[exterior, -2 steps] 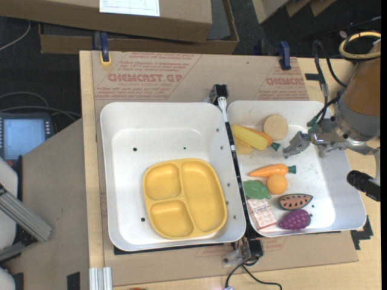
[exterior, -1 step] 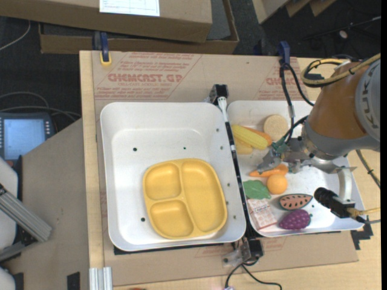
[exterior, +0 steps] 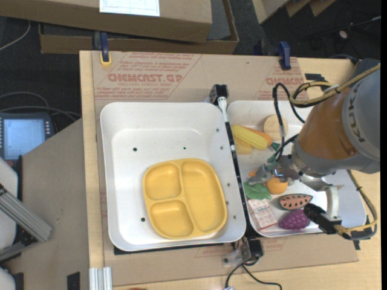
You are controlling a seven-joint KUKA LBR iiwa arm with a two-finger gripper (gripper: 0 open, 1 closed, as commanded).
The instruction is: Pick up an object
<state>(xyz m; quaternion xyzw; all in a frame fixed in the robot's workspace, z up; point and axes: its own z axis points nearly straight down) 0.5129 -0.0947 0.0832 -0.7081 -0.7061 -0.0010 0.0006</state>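
Over the right bin (exterior: pixel 357 213), the gripper (exterior: pixel 270 173) sits low among toy food, probably reaching for the orange fruit (exterior: pixel 277 186) just beside it; whether it grips anything, I cannot tell. Corn (exterior: pixel 250 138) lies beyond.

One fixed camera, high over the bench, tipped down at a slant.

We're looking down on the whole bench (exterior: pixel 181 71) from a middling height, with both bins inside the frame: the left bin (exterior: pixel 121 125) sits near centre, the right bin (exterior: pixel 351 207) toward 3 o'clock. The far edge of the bench runs across at 12 o'clock and the near edge at 6, so the lens faces away from the 6 o'clock side. The arm (exterior: pixel 338 125) enters from 3 o'clock. Floor and a screen (exterior: pixel 24 135) at 9 o'clock.
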